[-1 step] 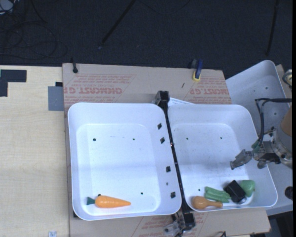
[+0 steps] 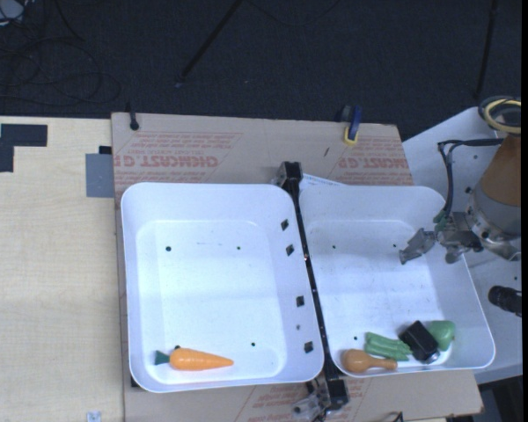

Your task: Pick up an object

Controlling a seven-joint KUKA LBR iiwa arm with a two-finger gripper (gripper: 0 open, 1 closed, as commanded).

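Red print on the cardboard sheet (image 2: 246, 148) beneath the bins, at its far edge, appears upside down and blurred; no wording can be read.

Grey arm reaching in from right, claw (image 2: 420, 244) low, pointing left

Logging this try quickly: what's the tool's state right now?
Tool: over the right bin, holding nothing visible; open or closed cannot be told.
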